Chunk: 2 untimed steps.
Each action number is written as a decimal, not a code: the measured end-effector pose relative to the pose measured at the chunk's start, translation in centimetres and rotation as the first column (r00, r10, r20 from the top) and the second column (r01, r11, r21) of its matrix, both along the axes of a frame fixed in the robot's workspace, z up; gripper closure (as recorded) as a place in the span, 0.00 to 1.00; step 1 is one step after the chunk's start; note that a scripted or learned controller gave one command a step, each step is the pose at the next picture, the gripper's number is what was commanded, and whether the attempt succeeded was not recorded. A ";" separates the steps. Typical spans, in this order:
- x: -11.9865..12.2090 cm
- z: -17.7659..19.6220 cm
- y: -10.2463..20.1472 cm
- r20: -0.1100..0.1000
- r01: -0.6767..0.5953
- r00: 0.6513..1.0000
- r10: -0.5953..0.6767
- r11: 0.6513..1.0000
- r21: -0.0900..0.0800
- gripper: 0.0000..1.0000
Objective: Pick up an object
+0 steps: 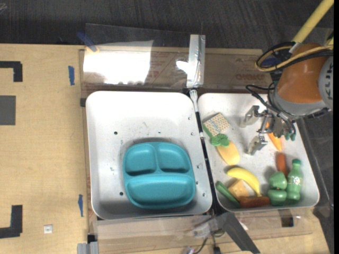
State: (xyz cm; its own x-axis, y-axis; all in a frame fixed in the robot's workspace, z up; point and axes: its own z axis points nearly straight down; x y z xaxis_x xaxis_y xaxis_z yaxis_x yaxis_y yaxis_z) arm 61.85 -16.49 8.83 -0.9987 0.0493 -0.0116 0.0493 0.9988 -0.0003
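My gripper (253, 130) hangs over the upper middle of the right bin (238, 102). Its two fingers are spread open, and bare bin floor shows between them. Just right of the fingers lies an orange carrot (276, 141), partly under the wrist. To the left lie a checkered cracker (216, 124), a small green piece (220, 139) and a yellow wedge (229, 153). Near the front of the bin are a banana (244, 177), an orange block (241, 188), a brown sausage (256, 200), a green lump (278, 187), a green bottle (294, 180) and a red piece (280, 162).
The left bin (106, 115) holds a teal divided tray (158, 174) toward its front. A ridge (198, 136) separates the two bins. Clear plastic and a metal bracket (196, 60) sit behind the bins. Cables (270, 60) loop above the wrist.
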 end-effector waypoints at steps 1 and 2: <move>-6.0 0.1 -0.3 -0.001 0.067 0.998 -0.067 0.998 0.000 0.00; -7.2 0.1 -2.5 0.000 -0.083 0.997 0.083 0.997 -0.002 0.00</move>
State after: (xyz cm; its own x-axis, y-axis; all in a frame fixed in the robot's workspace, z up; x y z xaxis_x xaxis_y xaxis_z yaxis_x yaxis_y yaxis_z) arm 54.62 -19.01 8.92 -0.9993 -0.0341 -0.0118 -0.0340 0.9994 -0.0020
